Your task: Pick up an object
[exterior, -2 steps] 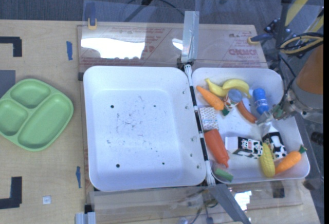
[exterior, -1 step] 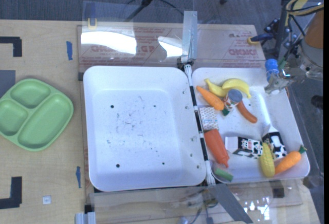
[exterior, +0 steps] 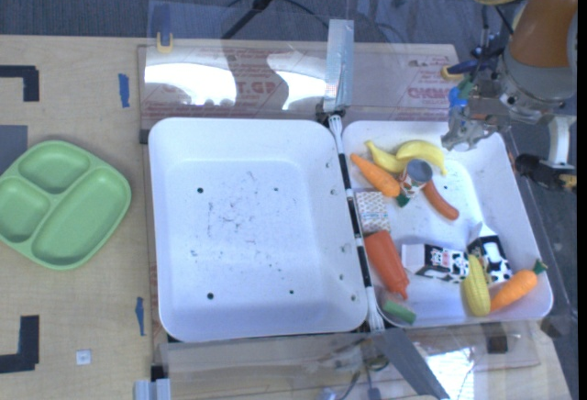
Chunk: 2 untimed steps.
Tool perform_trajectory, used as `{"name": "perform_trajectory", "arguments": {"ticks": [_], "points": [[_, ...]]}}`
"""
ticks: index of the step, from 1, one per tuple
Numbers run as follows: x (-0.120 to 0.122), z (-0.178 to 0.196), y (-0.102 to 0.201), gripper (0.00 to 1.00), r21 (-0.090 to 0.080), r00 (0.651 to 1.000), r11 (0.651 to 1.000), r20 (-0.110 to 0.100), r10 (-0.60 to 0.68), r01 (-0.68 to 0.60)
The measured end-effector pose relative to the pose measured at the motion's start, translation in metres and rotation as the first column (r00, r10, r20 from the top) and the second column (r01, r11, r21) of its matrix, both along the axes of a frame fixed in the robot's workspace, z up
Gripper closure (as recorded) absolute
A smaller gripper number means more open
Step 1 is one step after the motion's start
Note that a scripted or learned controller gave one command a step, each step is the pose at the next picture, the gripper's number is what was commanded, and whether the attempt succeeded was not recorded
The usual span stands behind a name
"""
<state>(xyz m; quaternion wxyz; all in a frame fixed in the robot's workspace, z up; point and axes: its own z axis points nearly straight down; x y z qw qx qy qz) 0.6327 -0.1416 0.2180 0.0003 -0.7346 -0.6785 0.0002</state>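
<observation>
The claw (exterior: 463, 134) hung above the right bin's (exterior: 514, 205) far corner; whether it was open or gripping anything I could not tell. Nearest, just left of it, lay the banana (exterior: 420, 152), likely light, stiff, slick plastic, best pinched across its curved middle.

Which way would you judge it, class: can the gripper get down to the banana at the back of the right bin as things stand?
Probably yes. The gripper hangs just right of the banana, whose top lies uncovered, with nothing between them.
</observation>
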Motion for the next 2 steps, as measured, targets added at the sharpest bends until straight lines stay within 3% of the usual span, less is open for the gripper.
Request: {"name": "perform_trajectory", "arguments": {"ticks": [1,2], "points": [[-0.042,-0.063,-0.002,1.0,0.0,0.982,0.982,-0.003,-0.188,0.188],[0.026,-0.009,0.014,1.0,-0.001,0.978,0.978,0.001,-0.207,0.207]]}}
